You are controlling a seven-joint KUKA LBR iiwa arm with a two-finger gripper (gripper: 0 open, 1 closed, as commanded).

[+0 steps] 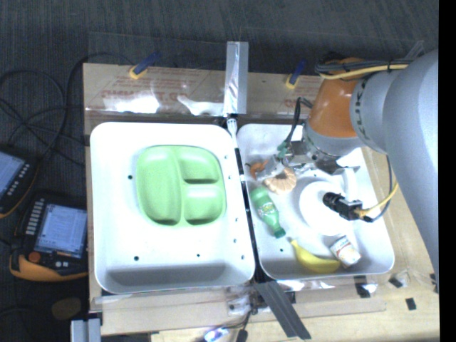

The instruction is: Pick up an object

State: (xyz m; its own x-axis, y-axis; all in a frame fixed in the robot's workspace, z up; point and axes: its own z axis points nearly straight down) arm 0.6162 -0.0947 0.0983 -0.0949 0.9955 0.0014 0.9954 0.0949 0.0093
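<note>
Gripper low in the right bin, over a small peach-coloured object.

The peach-coloured object [283, 182] lies right under the gripper [285, 161]; whether it is grasped cannot be told, since the wrist hides the tips. Just below it lies a green bottle [266, 209], a white plate [317, 205] to the right, a banana [311, 259] further down. The left bin [107, 262] holds a green divided tray [181, 184].
</note>
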